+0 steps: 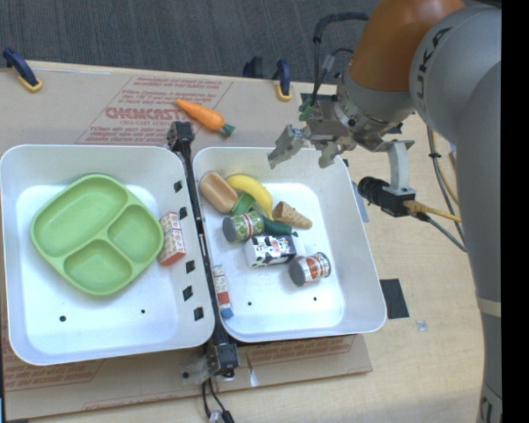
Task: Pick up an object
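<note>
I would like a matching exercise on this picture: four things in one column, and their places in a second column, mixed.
Things:
1. carrot
2. green plate
3. banana
4. gripper

Places:
A. in the left bin
B. above the far edge of the right bin
C. on the cardboard beyond the bins
D. in the right bin

Pairs: 1-C, 2-A, 3-D, 4-B

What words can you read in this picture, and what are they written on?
"CHEMCAST": big red print on the cardboard sheet under the bins; the smaller red lines around it are too blurred.
Labels on the green can, red can and small carton: too small to read.
</note>
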Tool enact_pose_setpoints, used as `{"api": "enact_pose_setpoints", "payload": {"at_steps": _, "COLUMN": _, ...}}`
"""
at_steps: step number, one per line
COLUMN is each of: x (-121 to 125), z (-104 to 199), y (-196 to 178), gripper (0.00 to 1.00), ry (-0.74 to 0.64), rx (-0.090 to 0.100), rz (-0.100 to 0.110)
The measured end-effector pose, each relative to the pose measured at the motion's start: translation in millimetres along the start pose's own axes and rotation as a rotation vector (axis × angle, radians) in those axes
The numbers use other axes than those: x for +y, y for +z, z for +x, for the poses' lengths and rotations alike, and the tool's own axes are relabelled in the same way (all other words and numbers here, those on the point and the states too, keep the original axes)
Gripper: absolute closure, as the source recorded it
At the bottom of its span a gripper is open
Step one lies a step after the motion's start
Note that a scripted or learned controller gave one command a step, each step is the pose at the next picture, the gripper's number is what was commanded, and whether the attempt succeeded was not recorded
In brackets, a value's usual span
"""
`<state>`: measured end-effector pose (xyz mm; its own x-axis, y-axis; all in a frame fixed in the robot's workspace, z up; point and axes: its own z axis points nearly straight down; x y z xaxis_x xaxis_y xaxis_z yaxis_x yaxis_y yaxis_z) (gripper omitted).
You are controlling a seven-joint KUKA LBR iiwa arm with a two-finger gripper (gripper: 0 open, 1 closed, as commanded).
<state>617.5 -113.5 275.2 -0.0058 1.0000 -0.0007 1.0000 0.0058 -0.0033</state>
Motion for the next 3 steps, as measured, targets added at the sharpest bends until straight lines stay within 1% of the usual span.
{"api": "enact_pose_setpoints", "payload": {"at_steps": 1, "x": -74, "z": 16, "y": 84, "gripper": 0.00, "ry": -0.002, "rx": 0.000, "rz": 0.002}}
{"api": "enact_pose_setpoints", "payload": {"at_steps": 2, "x": -81, "z": -8, "y": 168, "gripper": 0.00, "ry": -0.001, "rx": -0.004, "rz": -0.012}}
{"api": "enact_pose_setpoints", "payload": {"at_steps": 3, "x": -80, "z": -7, "y": 158, "gripper": 1.00, "ry": -0.008, "rx": -0.005, "rz": -0.012}}
